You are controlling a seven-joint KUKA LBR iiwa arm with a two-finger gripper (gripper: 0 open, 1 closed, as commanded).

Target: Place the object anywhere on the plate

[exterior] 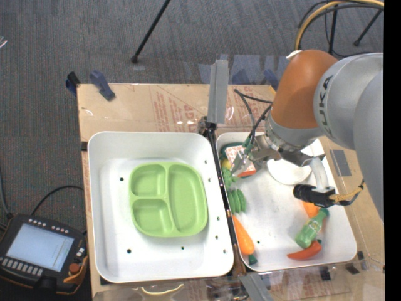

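Note:
A light green plate [168, 199] with three compartments lies in the left white bin [106, 243]. My gripper [241, 163] is low over the far left corner of the right bin [276, 231], close to the wall between the two bins. A small red-orange object [248, 173] lies right under its tip, partly hidden by it. I cannot make out whether the gripper holds it. A green and red packet [233, 149] sits just behind the gripper in the corner.
The right bin also holds a green pea pod [238, 199], a carrot [244, 236], a green bottle [311, 228], a red chili [304, 251], an orange piece [311, 209] and a white cup [289, 171]. A teach pendant [41, 249] lies at the lower left.

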